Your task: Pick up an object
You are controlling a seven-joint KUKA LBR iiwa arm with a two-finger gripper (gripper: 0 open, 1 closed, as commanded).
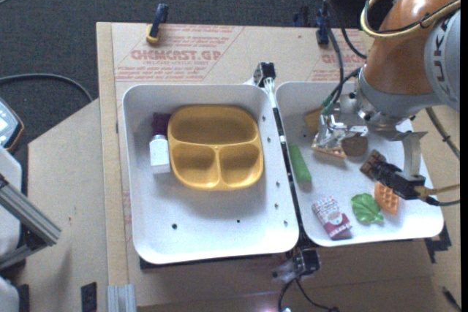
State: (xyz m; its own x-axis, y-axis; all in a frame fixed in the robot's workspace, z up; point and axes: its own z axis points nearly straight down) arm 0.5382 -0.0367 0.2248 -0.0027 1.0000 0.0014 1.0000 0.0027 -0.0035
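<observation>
A: What surrounds the yellow divided plate [215,146]?

B: It lies in the left bin [139,179]. To its right is the right bin [307,95], where the arm [406,47] reaches down.

A: Smaller things?

B: A green cucumber-like piece [299,164] right of the plate, then a red-and-white packet [331,218], a green leaf [365,208], an orange waffle [387,198]. A white bottle [159,154] touches the plate's left edge.

A: The gripper [333,134]?

B: Down over a toast-like slice [329,150]; grip, I cannot tell.

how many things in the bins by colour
yellow: 1, divided plate
white: 1, small bottle
green: 2, long piece, leaf
orange: 1, waffle piece
red and white: 1, packet
total: 6 that can be told clearly
</observation>
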